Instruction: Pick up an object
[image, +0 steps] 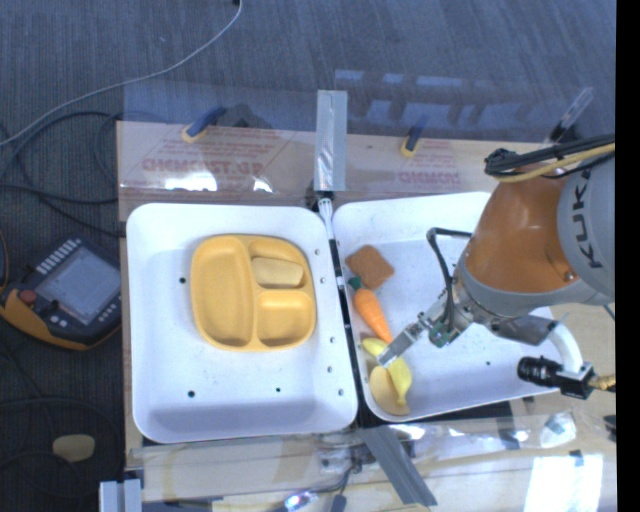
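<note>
Currently the arm (520, 250) leans over the right bin (480, 385) from 3 o'clock, orange band uppermost. Its gripper (392, 349) points toward 8 o'clock and sits low by the bin's left wall. The finger tip lies against the banana (392, 380), just at its upper end. How wide the gripper stands, I cannot tell from where I stand; nothing is seen lifted in it.

Right bin contents: a brown toast slice (370, 265) at 12 o'clock of the gripper, a carrot (373, 313) just below it running toward 5 o'clock, and the banana at the bottom left corner.

Left bin (165, 400): a yellow tray (252, 292) with compartments, and a pale block (277, 271) in its upper right compartment.

At 9 o'clock, off the bench, a pendant (60, 295) lies on the floor.
</note>
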